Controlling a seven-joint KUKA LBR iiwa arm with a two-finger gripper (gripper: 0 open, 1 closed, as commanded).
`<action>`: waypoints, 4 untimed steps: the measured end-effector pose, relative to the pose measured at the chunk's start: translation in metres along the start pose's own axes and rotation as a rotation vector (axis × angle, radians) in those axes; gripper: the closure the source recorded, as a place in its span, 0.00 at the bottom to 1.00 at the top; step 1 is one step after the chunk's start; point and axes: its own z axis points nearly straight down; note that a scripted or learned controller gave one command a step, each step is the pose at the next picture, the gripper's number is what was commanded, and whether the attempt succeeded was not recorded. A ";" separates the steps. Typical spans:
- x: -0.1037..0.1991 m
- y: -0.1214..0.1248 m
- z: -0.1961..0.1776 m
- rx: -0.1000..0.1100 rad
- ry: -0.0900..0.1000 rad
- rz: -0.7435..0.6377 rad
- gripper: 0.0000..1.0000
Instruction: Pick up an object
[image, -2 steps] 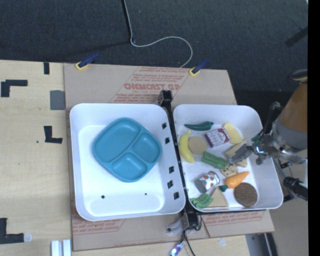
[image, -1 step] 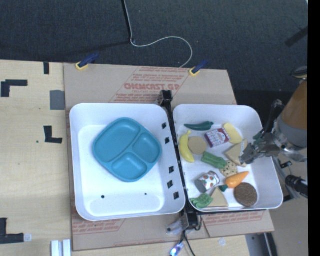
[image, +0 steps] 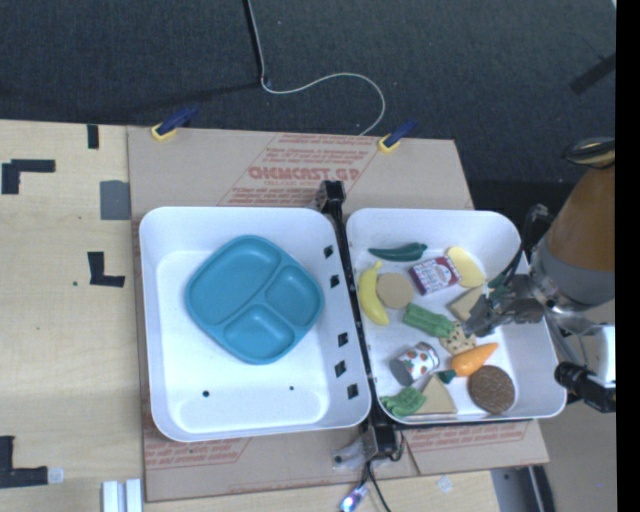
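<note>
Nothing had been picked up yet: the gripper hovered low at the three o'clock side of the right bin, over a tan wedge, and I could not tell its state. The carrot, at five o'clock from it, lay loose among the toy food, so the whole grab remained.

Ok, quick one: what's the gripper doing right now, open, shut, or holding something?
Gripper: cannot be told; it sits low in the right white bin, just above the orange toy carrot, with nothing visibly held.
</note>
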 end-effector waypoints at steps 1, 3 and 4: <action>0.060 0.001 -0.027 -0.003 -0.001 -0.003 1.00; 0.189 0.002 -0.063 -0.006 0.000 -0.006 1.00; 0.223 0.002 -0.143 -0.009 0.000 -0.003 1.00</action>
